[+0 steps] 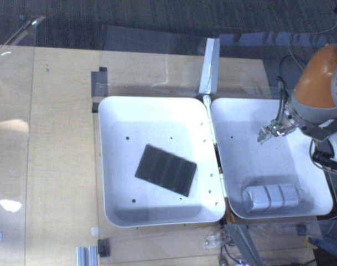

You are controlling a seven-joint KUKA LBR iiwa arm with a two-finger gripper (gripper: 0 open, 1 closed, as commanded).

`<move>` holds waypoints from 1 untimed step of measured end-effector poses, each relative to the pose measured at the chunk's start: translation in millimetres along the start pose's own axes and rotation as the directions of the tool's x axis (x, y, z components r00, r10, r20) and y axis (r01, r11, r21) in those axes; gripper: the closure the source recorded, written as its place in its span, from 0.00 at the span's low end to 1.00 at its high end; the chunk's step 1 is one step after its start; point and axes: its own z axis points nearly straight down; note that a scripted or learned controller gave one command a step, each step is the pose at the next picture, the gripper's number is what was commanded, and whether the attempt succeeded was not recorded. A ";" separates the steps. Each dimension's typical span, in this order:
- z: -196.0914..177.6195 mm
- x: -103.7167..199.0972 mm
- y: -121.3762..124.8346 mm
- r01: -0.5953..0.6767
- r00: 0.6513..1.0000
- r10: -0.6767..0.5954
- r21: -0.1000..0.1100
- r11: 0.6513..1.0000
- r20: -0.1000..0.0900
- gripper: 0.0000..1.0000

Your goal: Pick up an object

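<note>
Hovering over the right bin [323, 201], tool [270, 131] up near the back half, nothing between the fingers; open or closed, can't tell from this slant. Grey block [271, 197] lying flat near the front wall of that same bin, well apart from the tool. Dark pad [166, 170] sitting skewed in the left bin [110, 148], flat and thin, likely a poor grab. Better bet by the look of it: the block. Best to come forward, centre over it, turn the wrist to span the short side, then straight down. Worth watching the front wall, very close to the block, little room for a finger there.
</note>
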 end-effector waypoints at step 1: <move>0.1 0.0 -0.2 0.000 1.000 0.000 0.000 1.000 0.000 0.00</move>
